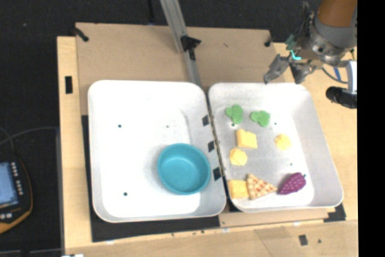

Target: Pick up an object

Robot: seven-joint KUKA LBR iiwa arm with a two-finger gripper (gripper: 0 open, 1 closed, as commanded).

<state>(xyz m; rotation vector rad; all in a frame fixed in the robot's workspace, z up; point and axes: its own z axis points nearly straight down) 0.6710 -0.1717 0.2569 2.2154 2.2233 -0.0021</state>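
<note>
Your claw (287, 72) hangs open and empty above the right bin's (322, 147) far rim. The toys lie below-left of it; drop squarely over the nearest green piece (260, 118) before closing.

1. Left bin (120, 105): wide open floor, just the blue bowl (183, 168) parked near its front right corner.
2. Right bin (313, 129): toy food clusters down the middle; its right strip looks bare, I think.
3. A slanted metal pole (171, 6) crosses above the bins' shared edge.
</note>
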